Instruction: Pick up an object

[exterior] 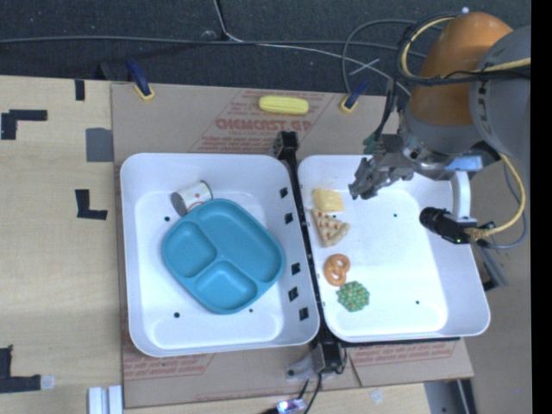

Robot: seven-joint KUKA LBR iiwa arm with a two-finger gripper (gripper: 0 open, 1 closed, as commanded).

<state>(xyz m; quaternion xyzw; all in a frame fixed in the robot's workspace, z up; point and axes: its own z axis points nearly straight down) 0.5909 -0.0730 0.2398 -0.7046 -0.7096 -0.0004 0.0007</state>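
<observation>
Camera view is showing the gripper hovering over the right bin, upper left part; can't tell how far it is parted, nothing seen gripped. Nearest target looks like the yellow cheese wedge, lying at about 8 o'clock from the gripper, just beside it, near the bin's left wall. Pizza slice, pretzel and green broccoli are sitting further toward 6-7 o'clock. Advice: centring over one item, descending straight, avoiding the wall.
</observation>
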